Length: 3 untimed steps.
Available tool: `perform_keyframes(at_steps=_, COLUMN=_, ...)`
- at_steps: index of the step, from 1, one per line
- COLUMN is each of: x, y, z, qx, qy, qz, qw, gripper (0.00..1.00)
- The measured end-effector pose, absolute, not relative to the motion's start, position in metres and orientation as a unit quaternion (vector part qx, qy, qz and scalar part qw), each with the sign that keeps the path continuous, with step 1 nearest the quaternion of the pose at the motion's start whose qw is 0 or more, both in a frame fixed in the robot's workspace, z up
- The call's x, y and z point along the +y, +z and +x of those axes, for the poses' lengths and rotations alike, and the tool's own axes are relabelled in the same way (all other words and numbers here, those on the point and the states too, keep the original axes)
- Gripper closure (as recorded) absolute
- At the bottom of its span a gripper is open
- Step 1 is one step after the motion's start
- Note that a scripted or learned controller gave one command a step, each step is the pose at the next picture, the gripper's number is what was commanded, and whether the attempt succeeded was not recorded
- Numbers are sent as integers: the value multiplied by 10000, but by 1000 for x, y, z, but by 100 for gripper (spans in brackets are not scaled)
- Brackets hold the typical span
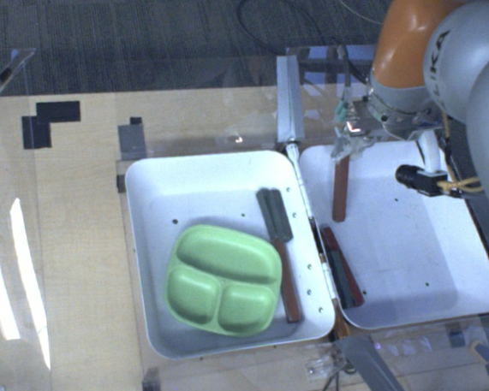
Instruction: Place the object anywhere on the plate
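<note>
Slanted overhead look at two white bins side by side on a pale bench. Reaching in from the right, a grey arm with an orange band, ending in a gripper above the far left corner of the right bin.

Pinched between the gripper's fingers, by its upper end: a slim brown stick. Hangs down and toward the viewer from there, long axis running nearly straight front to back with a slight lean to the left, lower end over the bin floor close to the divider between the bins.

In the left bin, toward the near side: a green plate with three compartments, lying flat. From the gripper, lies to the left and nearer the viewer, across the divider; well apart from the stick.

Just beside the plate's right edge, a brush-like tool with a dark head and brown handle, pointing front to back. Against the right bin's left wall, another dark tool, same direction.

Judged from this: next a carry leftward over the divider and forward, past the brush-like tool, then a release above the plate.
</note>
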<state>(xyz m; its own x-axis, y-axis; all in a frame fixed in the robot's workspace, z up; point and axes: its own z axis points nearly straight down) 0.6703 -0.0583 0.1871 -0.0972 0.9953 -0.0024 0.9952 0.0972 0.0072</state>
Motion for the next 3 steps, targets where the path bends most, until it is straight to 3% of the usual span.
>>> perform_keyframes(at_steps=1, x=-7, y=221, z=626, qx=8685, qy=28, qz=4957, qw=43, gripper=100)
perform_keyframes(at_steps=2, x=30, y=347, z=655, qx=8795, qy=29, qz=4759, qw=48, gripper=100)
perform_keyframes(at_steps=3, x=58, y=270, z=576, qx=8505, qy=16, qz=5260, qw=15, gripper=100)
